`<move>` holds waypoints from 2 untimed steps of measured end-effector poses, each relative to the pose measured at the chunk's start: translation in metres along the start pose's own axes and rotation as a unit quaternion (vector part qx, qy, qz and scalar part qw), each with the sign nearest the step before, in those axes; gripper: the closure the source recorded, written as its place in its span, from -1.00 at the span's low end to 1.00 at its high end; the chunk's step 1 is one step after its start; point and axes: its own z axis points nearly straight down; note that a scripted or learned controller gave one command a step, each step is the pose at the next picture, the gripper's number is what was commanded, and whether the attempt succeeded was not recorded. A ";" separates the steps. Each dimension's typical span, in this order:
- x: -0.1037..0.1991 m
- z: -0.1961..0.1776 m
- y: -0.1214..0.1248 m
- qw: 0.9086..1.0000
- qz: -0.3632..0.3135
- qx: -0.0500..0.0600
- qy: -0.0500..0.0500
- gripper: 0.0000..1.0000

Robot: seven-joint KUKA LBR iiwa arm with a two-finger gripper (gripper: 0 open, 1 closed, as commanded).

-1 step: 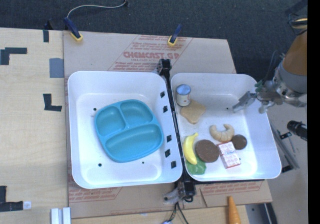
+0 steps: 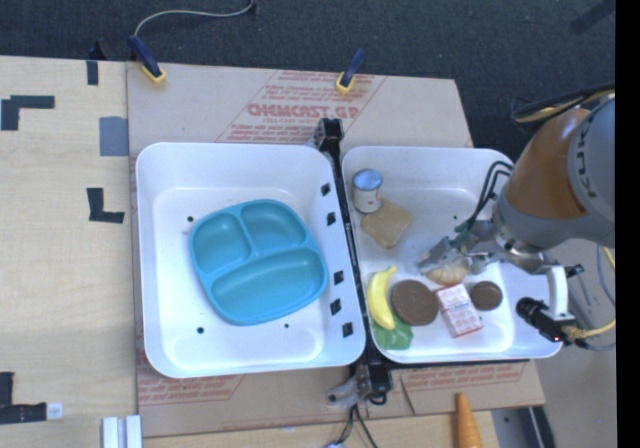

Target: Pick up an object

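The arm [image 2: 560,186] comes in from the 3 o'clock side, bent down over the right bin [image 2: 440,161]. Its orange band sits high above the wrist, and the wrist leans toward 9 o'clock, so the tool [image 2: 445,258] points into the middle of this bin. The tool is low, just above or touching a pale beige object [image 2: 447,274]; I cannot tell which. The metal fingers are small and blurred here, so I cannot tell if they are spread or pressed together, and I do not see anything clearly between them.

Around the tool lie the things to pick. At 10 o'clock from it there is a small can with a blue lid [image 2: 367,189], upright near the bin's wall, and just below it a tan flat piece [image 2: 388,226]. At 7 o'clock lies a dark brown disc [image 2: 414,302], with a yellow banana [image 2: 380,298] beside it and a green piece [image 2: 396,337] at the banana's lower end. A small red and white box [image 2: 458,310] lies at 6 o'clock, and a smaller brown disc [image 2: 486,295] at 5 o'clock.

The left bin [image 2: 160,256] holds a blue divided plate [image 2: 258,260]. Both bins rest on cardboard [image 2: 300,106] on the tabletop [image 2: 50,236].
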 end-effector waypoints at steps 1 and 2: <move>0.051 0.013 -0.038 1.000 0.000 -0.004 -0.001 -1.00; 0.061 -0.004 0.043 1.000 0.000 -0.002 -0.001 -1.00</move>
